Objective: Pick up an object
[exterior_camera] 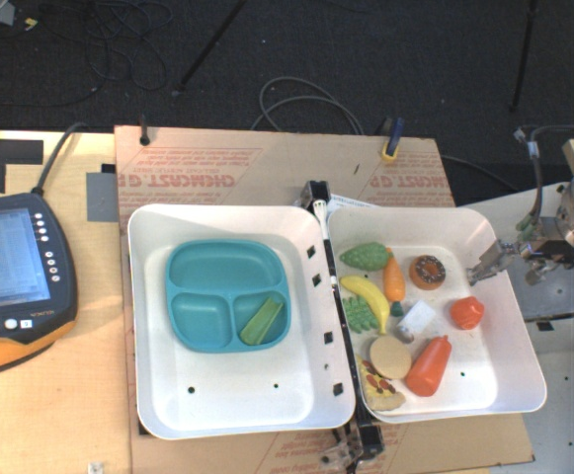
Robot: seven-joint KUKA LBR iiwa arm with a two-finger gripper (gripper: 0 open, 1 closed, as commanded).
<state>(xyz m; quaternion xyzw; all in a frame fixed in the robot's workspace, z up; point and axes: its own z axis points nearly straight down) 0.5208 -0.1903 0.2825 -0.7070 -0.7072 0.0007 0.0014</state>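
- While the gripper sits at the right bin's right rim, nothing shows between its fingers; can't tell how wide it is.
- Right bin holds: banana, carrot, leafy greens, donut, tomato, red bottle, round cookie.
- Tomato is nearest the gripper, not touching it.
- Left bin: teal divided tray, green slice in its near-right compartment.
- Tablet on counter, far left.

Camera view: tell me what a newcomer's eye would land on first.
The teal divided plate in the left bin stands out, with a green piece in its lower right compartment. The right bin holds a bright jumble of toy food: a yellow banana, an orange carrot and a red bottle.
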